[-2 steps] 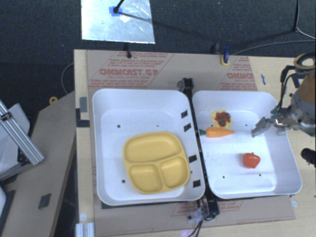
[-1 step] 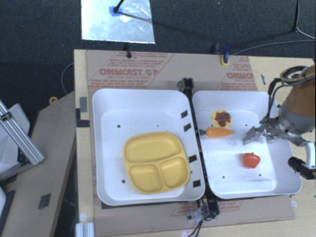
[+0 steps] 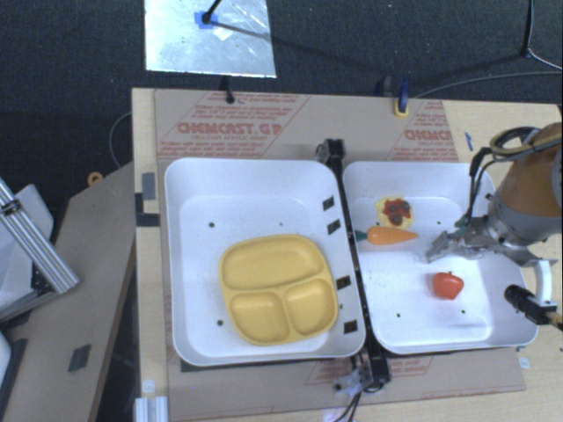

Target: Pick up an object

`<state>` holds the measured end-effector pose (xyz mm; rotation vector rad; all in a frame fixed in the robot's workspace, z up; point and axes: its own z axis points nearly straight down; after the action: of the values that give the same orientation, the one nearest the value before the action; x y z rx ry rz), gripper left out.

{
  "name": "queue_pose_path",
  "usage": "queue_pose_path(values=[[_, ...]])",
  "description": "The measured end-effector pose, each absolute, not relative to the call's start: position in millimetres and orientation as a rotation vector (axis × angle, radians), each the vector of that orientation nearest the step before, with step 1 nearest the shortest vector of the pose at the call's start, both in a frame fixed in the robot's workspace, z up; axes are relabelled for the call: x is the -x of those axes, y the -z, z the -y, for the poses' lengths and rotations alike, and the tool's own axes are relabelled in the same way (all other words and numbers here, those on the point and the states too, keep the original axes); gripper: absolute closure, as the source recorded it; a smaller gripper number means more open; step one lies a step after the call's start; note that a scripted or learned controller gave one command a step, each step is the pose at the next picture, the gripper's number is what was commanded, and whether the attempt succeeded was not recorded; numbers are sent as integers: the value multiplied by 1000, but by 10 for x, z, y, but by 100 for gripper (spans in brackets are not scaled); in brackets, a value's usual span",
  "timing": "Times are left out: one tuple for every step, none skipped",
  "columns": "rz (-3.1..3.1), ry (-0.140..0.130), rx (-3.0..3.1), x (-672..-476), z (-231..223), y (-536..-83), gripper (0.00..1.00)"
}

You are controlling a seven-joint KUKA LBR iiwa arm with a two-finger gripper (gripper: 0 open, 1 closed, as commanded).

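Fingers (image 3: pixel 442 247) reach leftward over the right bin (image 3: pixel 422 337), above the tomato (image 3: pixel 448 285).

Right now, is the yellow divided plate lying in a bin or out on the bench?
In. The yellow divided plate lies flat inside the left bin, within its walls.

One fixed camera above the bench, looking down at a slant.

The view takes in both shallow white plastic bins: the left bin (image 3: pixel 189 236) sits near the middle of the frame and the right bin (image 3: pixel 479 328) lies toward the right edge. The lens stands far enough off to show the whole pale wooden bench top (image 3: pixel 290 112) that bears them, with dark carpeted floor (image 3: pixel 70 51) beyond its far and left edges. The far side of the scene is at the top of the frame, the near side at the bottom, and the grey arm with its orange band (image 3: pixel 532 187) enters from the right.
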<state>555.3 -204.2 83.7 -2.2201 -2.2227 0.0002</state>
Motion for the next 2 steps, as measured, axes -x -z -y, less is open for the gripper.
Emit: queue_pose_path(values=[[2225, 3, 2223, -5564, 2046, -957, 100], [2230, 4, 2221, -5491, 1999, -1501, 100]])
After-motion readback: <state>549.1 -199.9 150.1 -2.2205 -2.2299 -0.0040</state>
